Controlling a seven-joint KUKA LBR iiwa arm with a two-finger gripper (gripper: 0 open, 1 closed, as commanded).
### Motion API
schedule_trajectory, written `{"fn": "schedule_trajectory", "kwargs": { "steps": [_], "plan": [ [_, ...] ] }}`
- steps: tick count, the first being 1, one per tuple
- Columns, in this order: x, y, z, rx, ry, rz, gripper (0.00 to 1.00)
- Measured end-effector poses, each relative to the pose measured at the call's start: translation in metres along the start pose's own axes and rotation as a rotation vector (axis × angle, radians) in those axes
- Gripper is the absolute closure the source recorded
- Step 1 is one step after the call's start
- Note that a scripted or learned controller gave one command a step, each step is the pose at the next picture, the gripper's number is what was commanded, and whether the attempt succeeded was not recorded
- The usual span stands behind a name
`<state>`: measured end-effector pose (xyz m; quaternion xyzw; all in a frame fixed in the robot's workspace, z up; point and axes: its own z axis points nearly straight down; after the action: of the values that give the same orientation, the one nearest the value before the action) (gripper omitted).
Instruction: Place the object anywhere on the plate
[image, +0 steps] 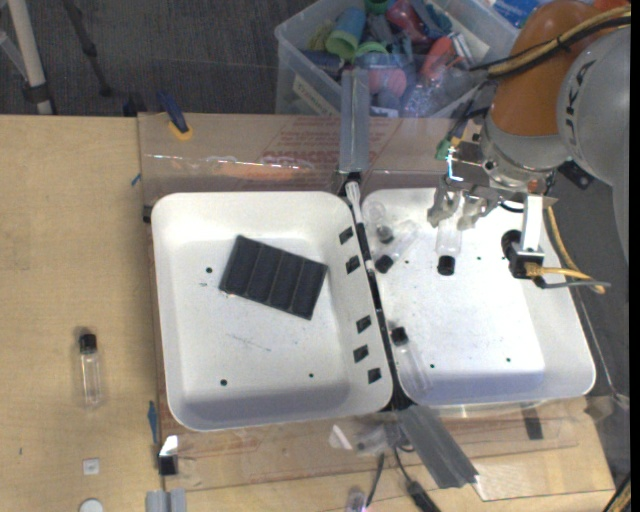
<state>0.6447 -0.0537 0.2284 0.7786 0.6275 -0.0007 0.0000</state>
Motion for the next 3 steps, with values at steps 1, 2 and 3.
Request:
{"fn": "schedule_trajectory", "kwargs": {
  "steps": [1,2,3],
  "plan": [
    [0.046,-0.044,0.039,0.005,0.001,0.296,1.00],
    [0.081,-0.072,0.026,0.005,0.001,0.483,1.00],
    [0.114,-0.080,0.045,0.003,0.001,-0.044,1.00]
  ]
}}
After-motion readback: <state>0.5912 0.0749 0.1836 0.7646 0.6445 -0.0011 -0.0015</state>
